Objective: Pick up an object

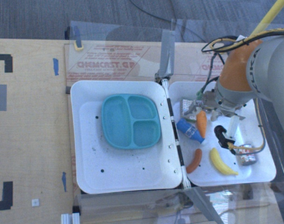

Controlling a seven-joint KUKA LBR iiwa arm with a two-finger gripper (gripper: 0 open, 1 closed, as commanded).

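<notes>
Hanging over the right bin (266, 169), the gripper (201, 110) sits just above a carrot (202, 123); its grip cannot be told. Bottle (189, 130), sausage (194, 160) and banana (221, 162) lie nearby; the left bin (86, 171) holds a teal tray (131, 121).

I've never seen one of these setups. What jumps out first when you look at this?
The teal plastic divided plate lies alone in the middle of the left white bin. The big grey arm with the orange band hangs over the right white bin, where small toy foods are scattered: a yellow banana, an orange carrot, a reddish sausage and a blue bottle.
</notes>
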